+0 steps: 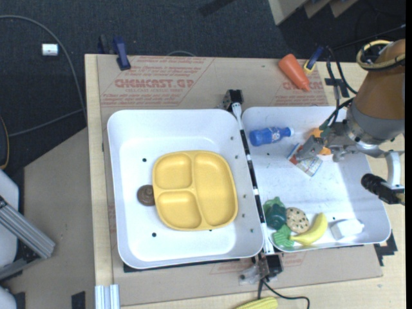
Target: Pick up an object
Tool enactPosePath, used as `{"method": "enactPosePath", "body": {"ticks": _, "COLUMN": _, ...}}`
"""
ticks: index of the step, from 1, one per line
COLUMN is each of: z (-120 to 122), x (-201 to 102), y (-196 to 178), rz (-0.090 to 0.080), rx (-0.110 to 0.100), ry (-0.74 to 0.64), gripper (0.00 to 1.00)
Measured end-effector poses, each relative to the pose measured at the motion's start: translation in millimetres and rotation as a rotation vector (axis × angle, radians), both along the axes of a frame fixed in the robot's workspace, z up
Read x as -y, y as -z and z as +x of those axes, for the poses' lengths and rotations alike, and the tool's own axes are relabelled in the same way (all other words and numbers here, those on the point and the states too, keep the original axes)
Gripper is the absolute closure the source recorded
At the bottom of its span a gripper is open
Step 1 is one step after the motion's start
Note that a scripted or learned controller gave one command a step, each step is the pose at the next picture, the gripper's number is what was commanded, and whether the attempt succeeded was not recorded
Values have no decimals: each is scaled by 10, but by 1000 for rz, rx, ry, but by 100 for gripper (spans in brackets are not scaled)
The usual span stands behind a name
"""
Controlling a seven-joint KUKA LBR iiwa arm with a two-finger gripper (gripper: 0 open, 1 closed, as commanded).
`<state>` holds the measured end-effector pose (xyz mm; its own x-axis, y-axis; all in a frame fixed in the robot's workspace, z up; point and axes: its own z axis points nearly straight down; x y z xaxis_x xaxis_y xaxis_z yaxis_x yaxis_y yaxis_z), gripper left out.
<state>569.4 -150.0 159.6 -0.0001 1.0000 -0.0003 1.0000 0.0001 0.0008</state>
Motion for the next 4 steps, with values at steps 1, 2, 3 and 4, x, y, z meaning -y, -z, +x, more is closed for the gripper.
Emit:
{"method": "enactPosePath", "body": {"ticks": 1, "z": 676, "x": 532, "y": 703, "rz": -4, "rx": 10, "ry": -1, "gripper": 0}}
{"method": "enactPosePath", "body": {"ticks": 2, "z": 974, "x": 666, "y": 744, "rz": 17, "rx": -13, "ry": -4, "gripper": 0}}
{"method": "enactPosePath", "body": {"ticks": 3, "z": 963, "x": 197, "y": 745, "rz": 2, "rx": -1, "ry": -2, "gripper": 0}}
{"method": "enactPosePath", "body": {"ticks": 4, "z": 496, "x": -332, "y": 713, "rz": 1, "rx": -2, "ry": 0, "gripper": 0}}
